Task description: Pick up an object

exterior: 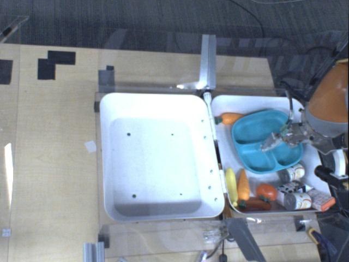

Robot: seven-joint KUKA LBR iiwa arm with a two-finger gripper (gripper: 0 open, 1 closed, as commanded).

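Note:
My gripper (277, 137) hangs low over the blue divided plate (252, 141) in the right bin (220, 109), near the plate's right half. The grey arm with its orange band (330, 98) comes in from the right. An orange carrot (231, 118) lies at the plate's upper left. Along the bin's front edge lie a yellow banana (232, 184), an orange piece (243, 185), a red tomato (267, 191) and a dark red item (256, 204). Two small cans (293, 173) (297, 200) sit to the lower right of the plate.
The left bin (158, 100) adjoins the right one across a metal divider (209, 64). An orange-pink packet (325, 202) lies at the right bin's front right corner. Black cables and arm parts (334, 173) crowd the right side.

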